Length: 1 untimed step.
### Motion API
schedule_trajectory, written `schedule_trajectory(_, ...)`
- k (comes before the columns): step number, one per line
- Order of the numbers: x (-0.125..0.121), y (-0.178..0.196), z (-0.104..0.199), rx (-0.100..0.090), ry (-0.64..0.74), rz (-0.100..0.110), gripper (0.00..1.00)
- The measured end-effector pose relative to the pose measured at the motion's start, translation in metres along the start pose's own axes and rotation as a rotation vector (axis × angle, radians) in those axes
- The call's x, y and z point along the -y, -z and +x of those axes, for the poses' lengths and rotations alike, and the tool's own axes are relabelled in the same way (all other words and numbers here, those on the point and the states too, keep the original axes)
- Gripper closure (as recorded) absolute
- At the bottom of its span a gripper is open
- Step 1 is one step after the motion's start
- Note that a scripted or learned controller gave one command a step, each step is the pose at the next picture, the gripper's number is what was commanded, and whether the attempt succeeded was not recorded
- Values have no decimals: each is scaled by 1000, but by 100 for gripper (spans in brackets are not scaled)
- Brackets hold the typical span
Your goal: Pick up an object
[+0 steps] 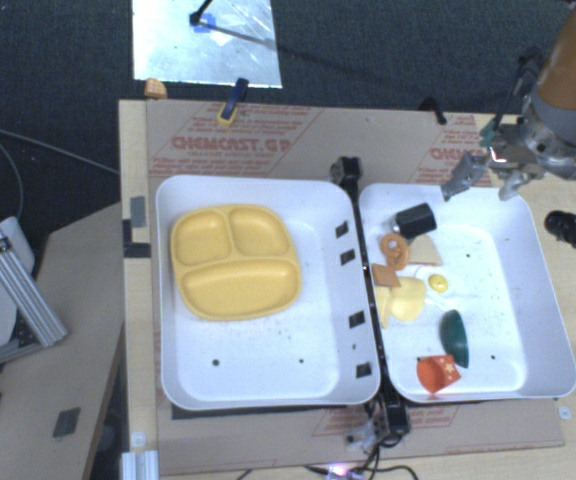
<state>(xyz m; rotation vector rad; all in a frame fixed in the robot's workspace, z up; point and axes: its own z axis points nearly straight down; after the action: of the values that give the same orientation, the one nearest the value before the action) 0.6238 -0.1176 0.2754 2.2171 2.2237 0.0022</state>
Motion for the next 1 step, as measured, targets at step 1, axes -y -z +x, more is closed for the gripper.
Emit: schedule_trajectory(1, 27, -198, -2, -1, -2, 5, 0)
